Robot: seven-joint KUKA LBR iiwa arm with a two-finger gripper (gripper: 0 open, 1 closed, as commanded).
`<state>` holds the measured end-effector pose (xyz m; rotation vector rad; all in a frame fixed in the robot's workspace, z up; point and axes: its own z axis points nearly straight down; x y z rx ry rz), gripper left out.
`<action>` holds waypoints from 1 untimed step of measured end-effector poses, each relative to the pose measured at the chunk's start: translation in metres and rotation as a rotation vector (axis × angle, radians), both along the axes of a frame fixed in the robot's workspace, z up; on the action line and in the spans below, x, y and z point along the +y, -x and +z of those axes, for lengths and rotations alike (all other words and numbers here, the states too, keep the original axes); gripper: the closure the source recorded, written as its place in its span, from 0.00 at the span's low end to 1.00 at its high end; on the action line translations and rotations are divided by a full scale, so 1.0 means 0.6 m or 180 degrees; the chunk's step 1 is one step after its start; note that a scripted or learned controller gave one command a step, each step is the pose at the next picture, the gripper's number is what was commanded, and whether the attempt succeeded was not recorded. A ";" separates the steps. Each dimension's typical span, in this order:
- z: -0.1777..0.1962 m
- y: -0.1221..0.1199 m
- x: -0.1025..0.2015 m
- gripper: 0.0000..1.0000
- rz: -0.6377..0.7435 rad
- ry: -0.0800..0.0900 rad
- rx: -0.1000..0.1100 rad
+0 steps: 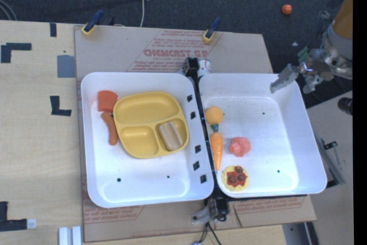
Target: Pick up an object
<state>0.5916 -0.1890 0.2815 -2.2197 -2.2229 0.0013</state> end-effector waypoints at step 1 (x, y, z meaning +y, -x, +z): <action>-0.186 0.063 0.104 0.00 0.0010 -0.0019 0.0044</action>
